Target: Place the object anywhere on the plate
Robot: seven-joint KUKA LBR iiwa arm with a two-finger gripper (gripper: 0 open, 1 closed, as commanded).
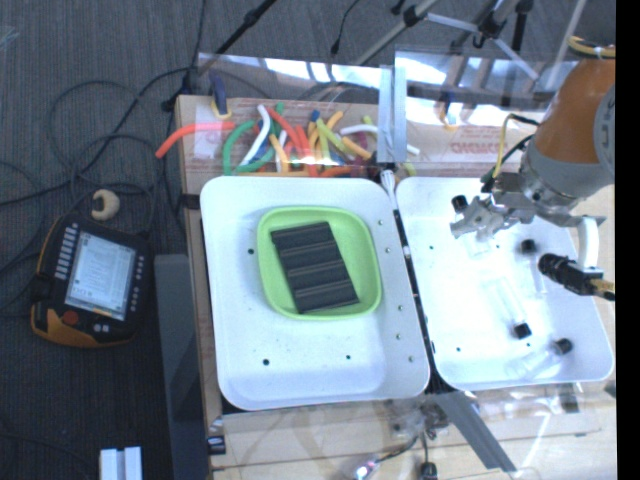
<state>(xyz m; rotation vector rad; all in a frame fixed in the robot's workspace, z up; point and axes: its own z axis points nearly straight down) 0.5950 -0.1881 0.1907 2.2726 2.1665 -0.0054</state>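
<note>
While the gripper (pixel 480 218) hovers over the right bin (pixel 440 298), right of the green plate (pixel 368 268), you cannot tell how it is set. You will find the dark ridged block (pixel 314 266) lying on that plate, inside the left bin (pixel 232 308).

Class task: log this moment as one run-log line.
arm: over right bin | gripper: fingers unclear | dark ridged block: lying on green plate | plate: left bin
</note>
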